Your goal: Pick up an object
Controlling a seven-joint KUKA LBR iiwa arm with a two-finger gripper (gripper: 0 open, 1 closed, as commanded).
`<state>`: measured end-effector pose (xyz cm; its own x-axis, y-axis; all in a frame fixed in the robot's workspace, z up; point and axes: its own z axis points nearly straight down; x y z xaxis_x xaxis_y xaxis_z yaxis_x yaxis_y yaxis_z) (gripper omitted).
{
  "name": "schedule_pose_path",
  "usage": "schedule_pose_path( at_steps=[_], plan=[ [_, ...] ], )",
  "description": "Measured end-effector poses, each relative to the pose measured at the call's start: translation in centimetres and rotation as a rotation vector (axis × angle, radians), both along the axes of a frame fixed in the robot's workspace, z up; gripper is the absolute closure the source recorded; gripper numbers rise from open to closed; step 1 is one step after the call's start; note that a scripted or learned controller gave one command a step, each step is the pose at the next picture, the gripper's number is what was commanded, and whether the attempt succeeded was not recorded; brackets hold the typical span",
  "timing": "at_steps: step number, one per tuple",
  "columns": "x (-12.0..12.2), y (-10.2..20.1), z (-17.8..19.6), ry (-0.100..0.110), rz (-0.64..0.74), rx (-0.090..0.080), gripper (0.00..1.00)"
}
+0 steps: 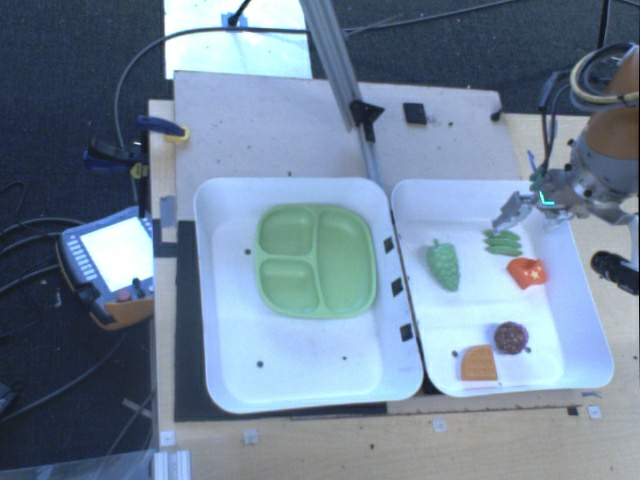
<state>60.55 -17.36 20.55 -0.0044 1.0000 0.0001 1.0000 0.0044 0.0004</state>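
Two shallow white bins sit side by side on the bench (pixel 300 118), seen from above at a slant. The left bin (pixel 230 348) holds a pale green divided plate (pixel 316 260), lying flat in its upper middle with three compartments, one long on the right and two smaller on the left.

The right bin (pixel 580 358) carries five small things spread across its floor. Largest of them is a dark green, knobbly, leaf-shaped piece (pixel 444 265) lying near the bin's left side. Toward the bottom edge lies a flat orange wedge (pixel 479 364), and just beside it to the upper right a round, dark maroon ball (pixel 511 337). Higher up, an orange-red chunk (pixel 527 272) rests near the right wall. Just above it lies a small bundle of green bean pods (pixel 503 240), slim, bright green and laid roughly level.

The grey arm with its orange band (pixel 600 78) reaches in from the right, and its end effector (pixel 515 211) hangs over the upper right part of the right bin. It is directly above the bean pods in the view, its tips close to them; whether they touch cannot be told. Nothing is seen between its fingers, and how far they are parted cannot be made out. The leaf-shaped piece lies to its lower left, the orange-red chunk just below the pods.
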Motion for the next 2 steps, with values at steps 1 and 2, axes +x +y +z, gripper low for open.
schedule_pose_path(
  at_steps=[1,2],
  plan=[
    [0.0,0.0,0.1,-0.001,0.0,0.0,0.0],
    [0.0,-1.0,-4.8,0.002,-0.003,-0.001,0.0]
  ],
)
